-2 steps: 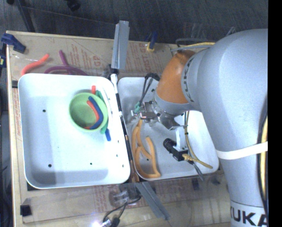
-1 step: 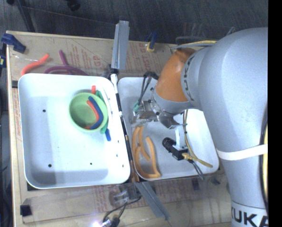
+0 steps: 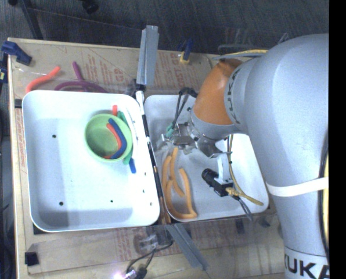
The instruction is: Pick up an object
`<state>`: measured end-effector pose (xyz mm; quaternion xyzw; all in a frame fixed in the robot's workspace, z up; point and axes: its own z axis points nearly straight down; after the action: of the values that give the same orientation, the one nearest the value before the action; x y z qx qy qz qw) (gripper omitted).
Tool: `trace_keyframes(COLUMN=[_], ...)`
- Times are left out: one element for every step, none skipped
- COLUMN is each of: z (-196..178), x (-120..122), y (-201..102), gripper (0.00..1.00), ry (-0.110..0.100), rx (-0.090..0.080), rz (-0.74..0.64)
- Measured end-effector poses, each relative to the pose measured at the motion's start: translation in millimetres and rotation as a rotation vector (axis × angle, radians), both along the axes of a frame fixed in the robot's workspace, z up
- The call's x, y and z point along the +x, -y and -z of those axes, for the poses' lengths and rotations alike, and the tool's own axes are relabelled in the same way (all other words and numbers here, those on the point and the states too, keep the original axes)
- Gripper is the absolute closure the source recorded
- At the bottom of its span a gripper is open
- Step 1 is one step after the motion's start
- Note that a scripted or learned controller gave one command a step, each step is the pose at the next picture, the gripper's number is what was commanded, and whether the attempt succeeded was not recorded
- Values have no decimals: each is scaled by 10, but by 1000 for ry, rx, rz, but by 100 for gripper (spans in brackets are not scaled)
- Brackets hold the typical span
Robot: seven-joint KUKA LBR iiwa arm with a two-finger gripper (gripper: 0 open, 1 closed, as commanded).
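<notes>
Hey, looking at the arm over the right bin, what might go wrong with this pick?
The orange loop lies against the right bin's left wall, so the gripper may hit the rim. The loop is thin and curved and may slip out. The green bowl sits far off in the left bin.

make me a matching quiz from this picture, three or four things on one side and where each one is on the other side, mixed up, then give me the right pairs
Things:
1. green bowl
2. orange looped piece
3. orange stick
4. gripper

Places:
A. on the bare bench, beyond the left bin's far corner
B. low over the right bin, near its left wall
C. in the left bin, toward its right side
D. lying in the right bin, along its left wall

Pairs: 1-C, 2-D, 3-A, 4-B
</notes>
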<state>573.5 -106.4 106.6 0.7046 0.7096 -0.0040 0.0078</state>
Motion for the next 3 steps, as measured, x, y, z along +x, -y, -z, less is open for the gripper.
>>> trace_keyframes(z=[93, 11, -852], x=[-108, -110, 317], y=[16, -48, -465], gripper=[0, 100, 100], ry=[7, -1, -7], rx=[-3, 9, 18], rz=[-4, -12, 168])
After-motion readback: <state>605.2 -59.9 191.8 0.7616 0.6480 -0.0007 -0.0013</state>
